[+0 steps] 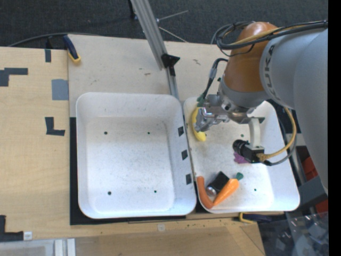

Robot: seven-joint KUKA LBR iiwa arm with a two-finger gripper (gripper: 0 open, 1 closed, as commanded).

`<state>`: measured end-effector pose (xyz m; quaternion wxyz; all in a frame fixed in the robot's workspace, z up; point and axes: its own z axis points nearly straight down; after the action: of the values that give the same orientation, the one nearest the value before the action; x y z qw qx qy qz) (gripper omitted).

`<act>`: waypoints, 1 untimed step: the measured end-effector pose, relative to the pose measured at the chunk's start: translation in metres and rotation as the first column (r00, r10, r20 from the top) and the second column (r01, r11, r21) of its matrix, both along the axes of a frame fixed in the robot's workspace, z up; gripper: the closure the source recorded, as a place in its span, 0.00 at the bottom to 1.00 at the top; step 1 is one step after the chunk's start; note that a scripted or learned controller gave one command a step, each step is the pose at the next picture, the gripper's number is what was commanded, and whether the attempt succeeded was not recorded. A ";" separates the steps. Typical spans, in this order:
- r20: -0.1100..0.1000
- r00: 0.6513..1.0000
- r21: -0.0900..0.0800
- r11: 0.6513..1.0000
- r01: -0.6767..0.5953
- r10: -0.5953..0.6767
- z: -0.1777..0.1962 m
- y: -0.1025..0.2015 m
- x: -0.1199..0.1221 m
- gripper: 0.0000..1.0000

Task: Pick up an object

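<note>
My gripper [200, 124] is low over the far left part of the right bin [277, 196], right above a yellow banana-shaped object [200, 135]. The gripper body covers the top of this object, and its lower end pokes out beneath. Whether the object is held cannot be made out. A purple object [243, 152] lies mid-bin beside a black cable fitting. An orange carrot [227, 190] and a black block [217, 183] lie near the front.
A second orange piece [202, 192] curves along the right bin's front left wall. A small green bit [239, 176] lies near the carrot. The left bin [85, 143] stands alongside. A metal post [154, 36] slants above the bins' shared wall.
</note>
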<state>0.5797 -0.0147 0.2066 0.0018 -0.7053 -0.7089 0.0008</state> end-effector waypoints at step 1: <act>0.000 1.000 0.000 1.000 -0.002 0.002 -0.002 0.052 -0.009 1.00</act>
<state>0.5705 0.0377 0.2046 0.0020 -0.7047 -0.7096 0.0008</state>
